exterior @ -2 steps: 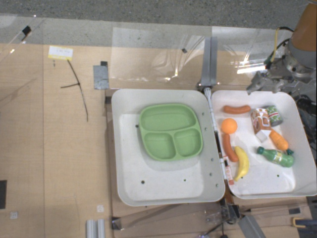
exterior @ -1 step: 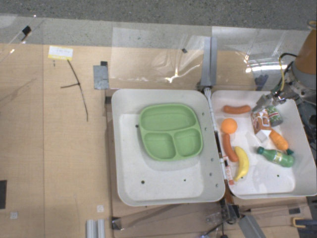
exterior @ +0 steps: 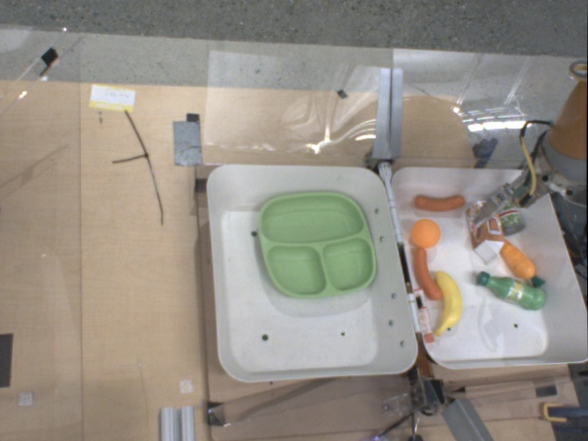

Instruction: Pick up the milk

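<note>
Seemingly mid-grasp: hand [exterior: 505,200] sits at the milk carton [exterior: 487,228] in the right bin [exterior: 487,343]; finger state cannot be told; lifting remains.

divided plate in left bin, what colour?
Light green. The divided plate shows best in the camera view, lying in the left bin.

My arm came in from the right edge of the view, near its top. The orange band showed at the upper right corner, with the grey wrist section just below it and a dark cable looping off its left side. From there my gripper [exterior: 503,202] slanted down and to the left, low over the upper part of the right-hand bin. Its 2 fingers [exterior: 496,197] were small and blurred, and their spacing was unclear to me.
</note>
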### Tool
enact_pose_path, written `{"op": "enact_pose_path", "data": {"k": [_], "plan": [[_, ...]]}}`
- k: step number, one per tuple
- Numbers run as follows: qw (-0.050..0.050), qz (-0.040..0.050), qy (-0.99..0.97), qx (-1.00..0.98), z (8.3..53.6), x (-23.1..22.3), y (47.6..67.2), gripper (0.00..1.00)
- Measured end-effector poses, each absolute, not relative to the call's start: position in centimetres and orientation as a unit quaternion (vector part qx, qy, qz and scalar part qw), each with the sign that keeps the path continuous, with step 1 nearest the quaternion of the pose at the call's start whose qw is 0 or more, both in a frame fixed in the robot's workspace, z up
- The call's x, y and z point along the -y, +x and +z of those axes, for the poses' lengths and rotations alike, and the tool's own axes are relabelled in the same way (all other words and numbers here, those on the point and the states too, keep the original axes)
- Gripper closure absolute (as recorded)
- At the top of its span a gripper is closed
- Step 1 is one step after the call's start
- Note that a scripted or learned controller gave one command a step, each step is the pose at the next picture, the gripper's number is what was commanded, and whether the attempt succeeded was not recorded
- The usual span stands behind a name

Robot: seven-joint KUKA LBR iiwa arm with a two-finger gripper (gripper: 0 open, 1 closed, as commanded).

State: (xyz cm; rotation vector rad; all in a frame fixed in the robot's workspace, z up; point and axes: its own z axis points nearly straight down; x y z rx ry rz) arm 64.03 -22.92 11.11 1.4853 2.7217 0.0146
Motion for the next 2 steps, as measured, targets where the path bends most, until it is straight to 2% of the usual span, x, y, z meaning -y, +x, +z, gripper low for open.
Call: {"op": "enact_pose_path", "data": {"k": [1, 2], "plan": [[0.026, 0.007, 0.479, -0.878, 12.7, 22.8, 64.4, 1.0], [0.006, 0.0012, 0.39, -0.921, 18.3, 16.9, 66.6, 1.0]]}}
